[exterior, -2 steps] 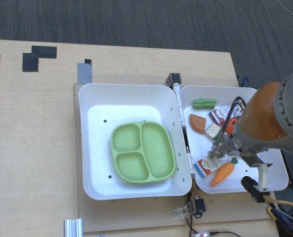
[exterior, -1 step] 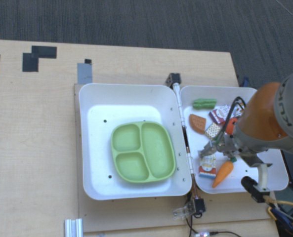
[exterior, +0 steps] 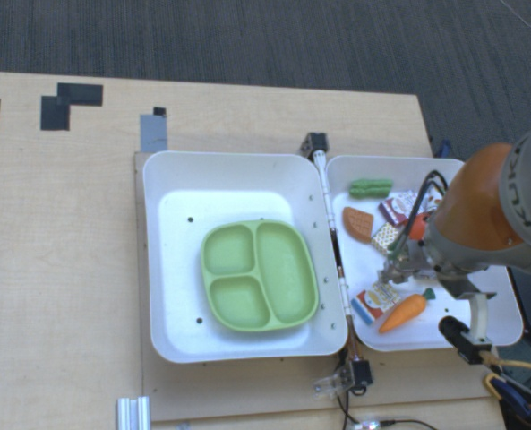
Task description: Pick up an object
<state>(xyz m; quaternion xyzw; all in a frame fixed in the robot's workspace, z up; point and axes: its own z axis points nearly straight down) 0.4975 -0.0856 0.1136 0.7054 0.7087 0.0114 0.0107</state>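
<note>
Pincer (exterior: pixel 398 267) low in the right bin (exterior: pixel 507 330), down among the clutter; we cannot tell its state, since the wrist hides it from above. Nothing shows as lifted, so we judge the pick not yet made.

Candidates to pick sit tight together: a carrot (exterior: pixel 401 313) just below the pincer, touching a small carton (exterior: pixel 367 305); a checkered packet (exterior: pixel 386 236) and a brown slice (exterior: pixel 359 224) just above; a green pickle (exterior: pixel 370 187) near the far wall.

Risks, as we judge them: crowding may let the pincer close on two items, or on an edge that slips. The carrot's rounded, tapered body could roll out of a squeeze. The divider wall at the left is close.

Left bin (exterior: pixel 171 240) holds a green divided plate (exterior: pixel 259 276), well apart. Loose cables (exterior: pixel 507 388) lie on the surface (exterior: pixel 59 285) near the arm's base.
</note>
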